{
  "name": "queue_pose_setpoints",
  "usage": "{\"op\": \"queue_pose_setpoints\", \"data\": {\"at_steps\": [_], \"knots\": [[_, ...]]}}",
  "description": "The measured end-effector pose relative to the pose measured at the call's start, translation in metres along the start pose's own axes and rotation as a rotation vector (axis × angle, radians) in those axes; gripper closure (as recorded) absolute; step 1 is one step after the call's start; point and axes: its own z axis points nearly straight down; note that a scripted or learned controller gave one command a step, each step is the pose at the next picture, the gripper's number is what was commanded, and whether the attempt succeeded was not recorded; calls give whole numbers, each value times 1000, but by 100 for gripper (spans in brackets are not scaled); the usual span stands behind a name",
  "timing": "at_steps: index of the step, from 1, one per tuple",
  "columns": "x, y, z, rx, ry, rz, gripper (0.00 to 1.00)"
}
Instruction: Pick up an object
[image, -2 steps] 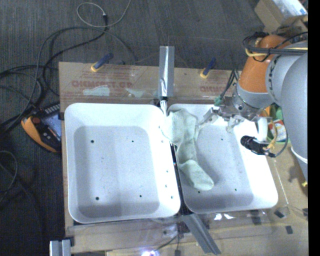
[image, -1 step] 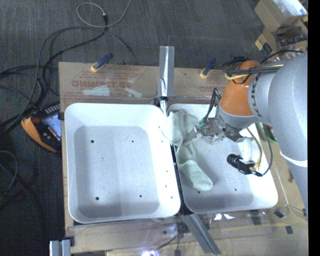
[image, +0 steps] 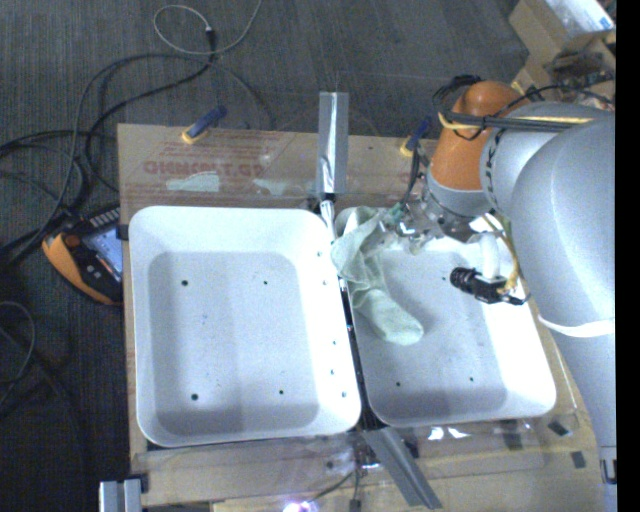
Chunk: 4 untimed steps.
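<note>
Two white bins sit side by side on the table (image: 240, 165). The left bin (image: 140, 300) shows a bare white bottom with a few small dark dots. The right bin (image: 480, 390) has one cloth (image: 385, 300) in it.

The cloth is pale greenish white and crumpled, in the far-left corner of the right bin. Its left part bunches up against the rim between the two bins. A flat tongue of it runs out toward the middle of the bin bottom. Its far-right edge rises toward the hand.

The arm (image: 560, 200) comes in from the right, grey and bulky, covering the right side of the right bin. Its orange band (image: 470, 150) is over the far edge of that bin. The hand (image: 408, 228) is low at the far side of the right bin, just beside the raised cloth edge. Touching or apart: cannot tell. Open or closed: cannot tell, too small and blurred. No clear hold on the cloth can be seen.

A metal post (image: 332, 130) stands at the far edge of the table, in line with the gap between the bins. A blue clamp (image: 205, 122) is at the far-left edge of the table. An orange and black device (image: 80, 260) lies on the floor (image: 60, 400) left of the table. Cables (image: 70, 150) loop over the floor, far left.
</note>
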Motion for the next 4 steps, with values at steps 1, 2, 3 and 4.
{"op": "queue_pose_setpoints", "data": {"at_steps": [1, 2, 3, 4], "knots": [[-98, -21, -29, 9, 0, 4, 0], [-80, -83, -81, 11, 2, 44, 0], [-99, -108, -130, 10, 2, 36, 0], [-41, -64, -11, 11, 3, 50, 0]]}}
